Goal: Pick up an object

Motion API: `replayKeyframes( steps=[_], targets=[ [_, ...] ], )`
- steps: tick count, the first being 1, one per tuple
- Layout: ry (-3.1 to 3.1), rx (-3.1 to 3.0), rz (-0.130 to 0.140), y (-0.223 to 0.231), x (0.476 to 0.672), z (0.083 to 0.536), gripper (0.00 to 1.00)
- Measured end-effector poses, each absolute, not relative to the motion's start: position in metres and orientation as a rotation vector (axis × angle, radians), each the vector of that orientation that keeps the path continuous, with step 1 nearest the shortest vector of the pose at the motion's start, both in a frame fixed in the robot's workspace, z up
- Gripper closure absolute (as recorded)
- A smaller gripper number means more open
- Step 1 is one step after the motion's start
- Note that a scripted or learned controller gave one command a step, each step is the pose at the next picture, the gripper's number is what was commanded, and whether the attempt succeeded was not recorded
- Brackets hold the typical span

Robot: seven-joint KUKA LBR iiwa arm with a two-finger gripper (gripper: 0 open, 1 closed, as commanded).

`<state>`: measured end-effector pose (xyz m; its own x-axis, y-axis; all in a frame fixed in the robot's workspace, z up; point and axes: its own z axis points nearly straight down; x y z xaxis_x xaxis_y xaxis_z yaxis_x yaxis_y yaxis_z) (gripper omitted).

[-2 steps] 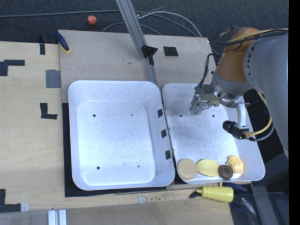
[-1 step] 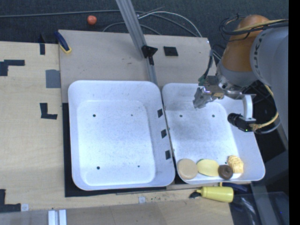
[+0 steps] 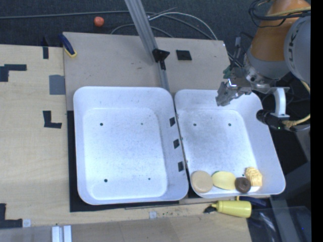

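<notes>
The grey two-finger tool [image 3: 225,98] hangs over the right white bin's [image 3: 228,135] far edge; its state cannot be told. Small round objects [image 3: 223,180] cluster along that bin's near edge, well apart.

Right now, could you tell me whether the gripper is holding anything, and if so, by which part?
Nothing is held: the gripper hangs over the right bin's far edge, and nothing shows between its fingers.

Grey KUKA arm [image 3: 298,39] w/ orange band, black cables round wrist, small metal-grey gripper [image 3: 225,96].
</notes>
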<state>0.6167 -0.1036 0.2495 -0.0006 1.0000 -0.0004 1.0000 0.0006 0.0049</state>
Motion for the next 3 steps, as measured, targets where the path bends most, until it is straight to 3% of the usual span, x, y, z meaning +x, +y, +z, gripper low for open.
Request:
replayKeyframes(
  steps=[3],
  targets=[
    [2.228,2.217,0.000,0.063,0.603,0.250,1.00]
  ],
)
